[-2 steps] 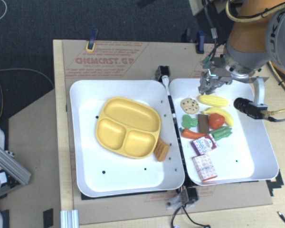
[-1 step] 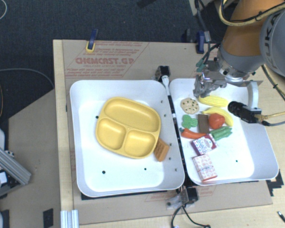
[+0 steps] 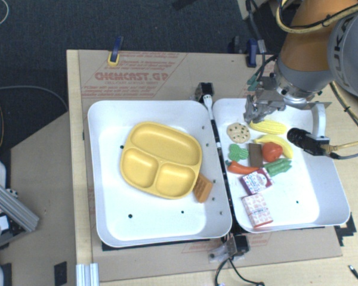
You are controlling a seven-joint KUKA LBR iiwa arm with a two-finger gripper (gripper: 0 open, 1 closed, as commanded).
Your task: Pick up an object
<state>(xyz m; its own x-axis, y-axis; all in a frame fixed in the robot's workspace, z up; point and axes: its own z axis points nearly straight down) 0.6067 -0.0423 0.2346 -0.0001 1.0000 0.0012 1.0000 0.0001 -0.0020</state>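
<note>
Yellow corn cob (image 3: 268,126) just below claw (image 3: 255,115), right bin (image 3: 322,201)

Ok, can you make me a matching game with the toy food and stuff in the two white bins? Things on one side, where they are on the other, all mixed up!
Things:
1. yellow three-compartment plastic tray
2. round tan cookie with dark chips
3. small brown bread-like wedge
4. red and white checked packet

Places:
A. right bin, nearest the front edge
B. middle of the left bin
C. right bin, just below the gripper
D. left bin, against the tray's lower right corner

Pairs: 1-B, 2-C, 3-D, 4-A
</note>
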